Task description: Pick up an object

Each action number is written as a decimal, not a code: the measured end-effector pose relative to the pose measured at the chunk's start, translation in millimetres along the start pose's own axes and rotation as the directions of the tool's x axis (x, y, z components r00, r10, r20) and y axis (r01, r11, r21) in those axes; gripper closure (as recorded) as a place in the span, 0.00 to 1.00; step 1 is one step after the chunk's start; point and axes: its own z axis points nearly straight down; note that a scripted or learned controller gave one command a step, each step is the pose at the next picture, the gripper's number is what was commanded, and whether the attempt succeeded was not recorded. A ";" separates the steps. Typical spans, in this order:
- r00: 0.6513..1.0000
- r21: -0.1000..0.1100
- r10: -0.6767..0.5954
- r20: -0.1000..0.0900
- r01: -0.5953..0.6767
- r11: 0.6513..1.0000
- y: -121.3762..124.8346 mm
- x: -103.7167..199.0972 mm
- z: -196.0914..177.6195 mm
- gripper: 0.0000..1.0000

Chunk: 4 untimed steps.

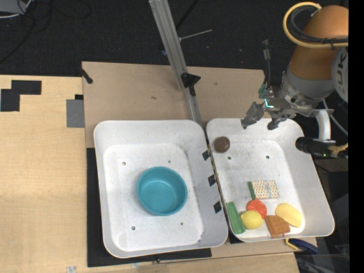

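Note:
My gripper (262,120) hangs open over the far edge of the right bin (310,169), with nothing between its two dark fingers. Below and left of it a small brown ball (221,144) rests in the bin's far left corner. At the bin's near end lie a green stick (234,217), a yellow ball (251,219), a red ball (257,207), a patterned square block (264,189), a brown block (277,226) and a yellow lemon-like piece (289,214). All of these sit well away from the gripper.
The left bin (114,141) holds a teal bowl (162,190). A slanted metal rail (173,50) rises behind the bins, ending at a black bracket near their shared edge. Black clips line the divider between the bins.

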 end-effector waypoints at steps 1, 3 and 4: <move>1.000 0.000 0.000 0.000 0.000 1.000 0.0 0.0 0.0 0.00; 1.000 0.005 0.000 -0.001 0.000 1.000 8.0 -0.3 106.3 0.00; 1.000 0.005 0.000 0.000 0.000 1.000 5.4 -3.4 169.4 0.00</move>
